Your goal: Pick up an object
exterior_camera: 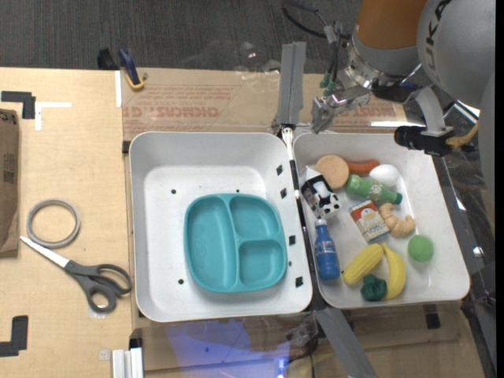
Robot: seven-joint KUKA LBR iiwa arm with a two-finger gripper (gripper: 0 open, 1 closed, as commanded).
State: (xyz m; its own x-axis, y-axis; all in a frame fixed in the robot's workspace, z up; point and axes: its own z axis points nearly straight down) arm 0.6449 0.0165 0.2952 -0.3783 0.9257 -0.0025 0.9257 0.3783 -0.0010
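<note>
The right white bin (pixel 441 203) holds several small items: a tan round bun (pixel 332 171), an orange carrot (pixel 364 166), a white egg (pixel 385 175), a black-and-white cow toy (pixel 319 196), a blue bottle (pixel 325 250), a small carton (pixel 368 220), a green ball (pixel 420 248), a yellow corn cob (pixel 361 264) and a banana (pixel 394 270). My gripper (pixel 332 109) hangs above the back left corner of this bin, well above the items. It is open with nothing between its fingers.
A teal divided plate (pixel 235 242) lies in the left white bin (pixel 150 211). On the wooden bench to the left are scissors (pixel 87 276), a tape roll (pixel 53 221) and a brown bag (pixel 8 179). A grey post (pixel 291 85) stands behind the bins' divide.
</note>
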